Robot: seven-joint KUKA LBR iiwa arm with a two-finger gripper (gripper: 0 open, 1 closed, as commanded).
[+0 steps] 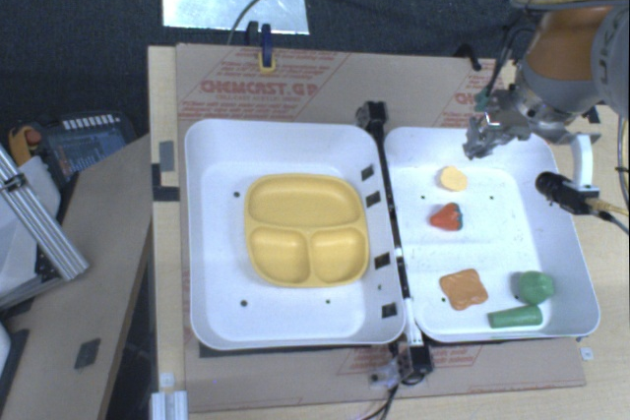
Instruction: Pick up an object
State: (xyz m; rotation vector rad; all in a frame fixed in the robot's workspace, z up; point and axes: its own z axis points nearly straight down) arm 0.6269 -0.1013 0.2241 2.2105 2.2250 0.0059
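Fingers: the fingers (479,145) hang over the right bin (561,241)'s far edge; how far apart they stand, I cannot tell, and nothing shows between them.
Nearest object: the yellow piece (453,179), just below-left.
Beyond: red piece (446,217), orange piece (463,288), green pieces (526,300).
Left bin: yellow tray (302,229).

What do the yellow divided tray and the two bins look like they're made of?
Yellow divided tray: likely moulded plastic, matte; rounded compartment walls, even colour, soft shading with no sharp glare.
Left bin and right bin: probably thin formed plastic, smooth and slightly glossy; rounded corners, shallow uniform walls, small dark dots like holes or fasteners in the floor. Painted metal cannot be ruled out.
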